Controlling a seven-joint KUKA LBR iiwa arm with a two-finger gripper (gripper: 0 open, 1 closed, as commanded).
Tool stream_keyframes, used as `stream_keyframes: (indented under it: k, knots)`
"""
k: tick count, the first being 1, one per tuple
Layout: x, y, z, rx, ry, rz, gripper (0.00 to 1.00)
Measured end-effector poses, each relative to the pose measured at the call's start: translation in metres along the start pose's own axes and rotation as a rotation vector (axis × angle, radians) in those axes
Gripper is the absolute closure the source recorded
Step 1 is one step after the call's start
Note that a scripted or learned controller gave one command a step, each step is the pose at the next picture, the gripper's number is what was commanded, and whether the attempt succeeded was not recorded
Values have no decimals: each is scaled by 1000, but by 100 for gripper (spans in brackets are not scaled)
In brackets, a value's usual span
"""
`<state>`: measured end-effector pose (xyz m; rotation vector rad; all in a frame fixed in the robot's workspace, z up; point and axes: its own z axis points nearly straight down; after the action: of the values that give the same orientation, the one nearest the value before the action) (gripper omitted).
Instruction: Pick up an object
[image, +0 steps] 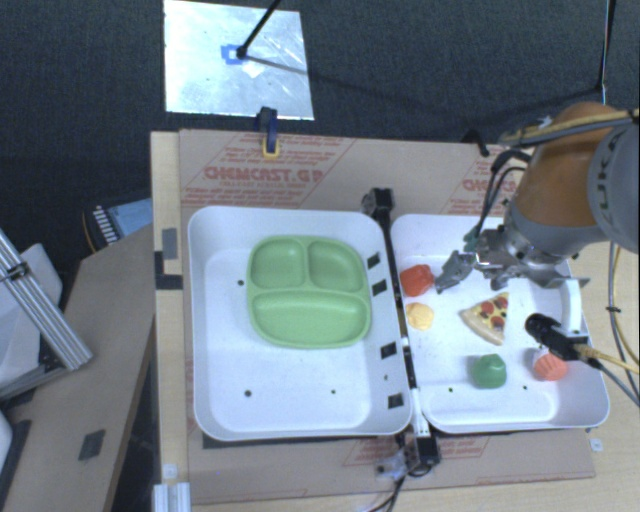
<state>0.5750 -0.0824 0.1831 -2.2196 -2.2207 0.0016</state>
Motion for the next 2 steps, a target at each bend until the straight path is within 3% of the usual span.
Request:
stream_keyframes:
  k: [1, 2]
  knots:
    - [0, 2, 63, 2, 0, 0, 0]
    - [-1, 4, 48, -5, -1, -1, 100]
